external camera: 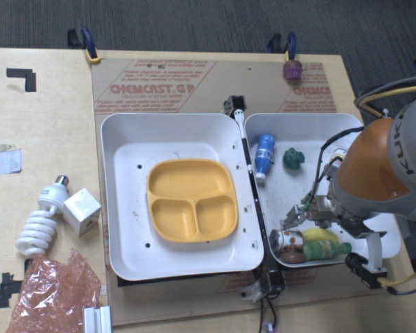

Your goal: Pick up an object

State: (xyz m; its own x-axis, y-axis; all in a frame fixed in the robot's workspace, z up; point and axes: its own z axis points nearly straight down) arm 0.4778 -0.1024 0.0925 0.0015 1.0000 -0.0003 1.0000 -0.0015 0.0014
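Note:
My gripper (299,217) hangs low over the front of the right bin (347,127), under the grey arm with its orange band (367,161). Just below it lies a cluster of objects: a small can (286,240), a yellow banana-shaped piece (319,235), a green bottle (327,250) and a brown item (295,257). Farther back in the same bin lie a blue bottle (263,154) and a small dark green object (293,159). Nothing is visibly held.
The left bin (125,186) holds a yellow divided plate (192,200). On the bench to the left lie a spiral light bulb (41,220), a white cube (82,210) and crumpled pink plastic (52,293). A purple item (292,69) sits by the back clamp.

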